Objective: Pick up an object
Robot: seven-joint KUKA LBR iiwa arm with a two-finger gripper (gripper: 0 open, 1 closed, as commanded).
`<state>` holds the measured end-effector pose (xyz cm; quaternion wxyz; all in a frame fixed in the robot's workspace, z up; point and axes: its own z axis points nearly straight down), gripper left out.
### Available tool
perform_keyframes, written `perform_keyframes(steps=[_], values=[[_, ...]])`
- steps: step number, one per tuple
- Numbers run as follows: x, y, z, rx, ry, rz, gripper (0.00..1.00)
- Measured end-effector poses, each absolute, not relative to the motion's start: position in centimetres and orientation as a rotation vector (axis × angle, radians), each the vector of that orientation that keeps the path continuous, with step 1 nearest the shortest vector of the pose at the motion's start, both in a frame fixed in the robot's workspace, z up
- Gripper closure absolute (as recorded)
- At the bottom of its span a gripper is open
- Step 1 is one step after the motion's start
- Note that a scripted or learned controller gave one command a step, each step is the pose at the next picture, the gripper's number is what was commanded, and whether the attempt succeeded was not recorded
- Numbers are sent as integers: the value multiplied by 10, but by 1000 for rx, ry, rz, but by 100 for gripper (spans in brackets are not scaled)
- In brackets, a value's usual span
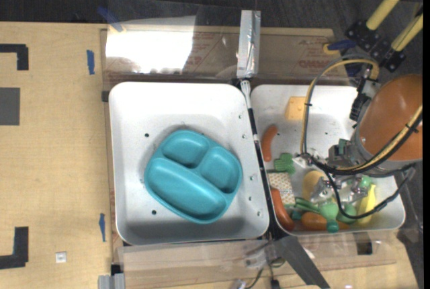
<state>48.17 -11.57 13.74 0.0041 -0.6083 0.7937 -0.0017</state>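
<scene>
My gripper [330,191] is low in the right bin [336,103], right among a heap of toy foods at its near end. Around it lie a yellow lemon-like piece [312,181], a banana [368,203], an orange carrot [313,219] and several green pieces [326,211]. Cables and the wrist hide the gripper tip, so I cannot see whether anything is held. Farther back in the bin are a green piece [284,162], an orange-red sausage [269,141] and a yellow block [296,108].
The left bin [134,113] holds a teal divided plate [193,175]. A red sausage [281,208] lies along the right bin's left wall. The orange band of the arm [396,118] hangs over the right bin's right side. Black cables [310,119] loop above the food.
</scene>
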Motion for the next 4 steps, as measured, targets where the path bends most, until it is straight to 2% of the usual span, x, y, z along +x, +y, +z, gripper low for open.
perform_keyframes(steps=[1, 2, 3, 4], values=[[510, -142, 245, -2472, 1929, -6, 100], [580, -192, 314, -2588, 1771, -7, 100], [536, -200, 256, -2758, 1497, 6, 100], [636, -205, 146, -2882, 1233, 14, 100]])
